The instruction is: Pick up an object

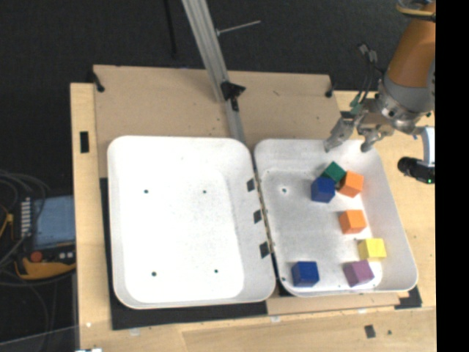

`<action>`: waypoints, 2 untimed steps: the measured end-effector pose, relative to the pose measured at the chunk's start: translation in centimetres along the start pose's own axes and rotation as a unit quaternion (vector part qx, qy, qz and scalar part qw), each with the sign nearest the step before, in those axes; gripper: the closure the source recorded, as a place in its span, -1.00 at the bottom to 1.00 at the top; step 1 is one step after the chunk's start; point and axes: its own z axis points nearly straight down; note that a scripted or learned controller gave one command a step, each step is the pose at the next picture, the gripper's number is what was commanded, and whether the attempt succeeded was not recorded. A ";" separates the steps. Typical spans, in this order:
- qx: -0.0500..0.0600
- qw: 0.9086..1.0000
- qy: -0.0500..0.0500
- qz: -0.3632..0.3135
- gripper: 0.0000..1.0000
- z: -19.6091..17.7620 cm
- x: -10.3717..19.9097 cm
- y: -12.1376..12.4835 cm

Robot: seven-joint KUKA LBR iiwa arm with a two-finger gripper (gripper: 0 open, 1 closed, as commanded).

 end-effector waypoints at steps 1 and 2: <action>0.000 1.000 0.000 0.000 -1.00 4.2 -0.6 0.0; -0.002 1.000 -0.001 -0.002 -1.00 9.6 0.1 0.4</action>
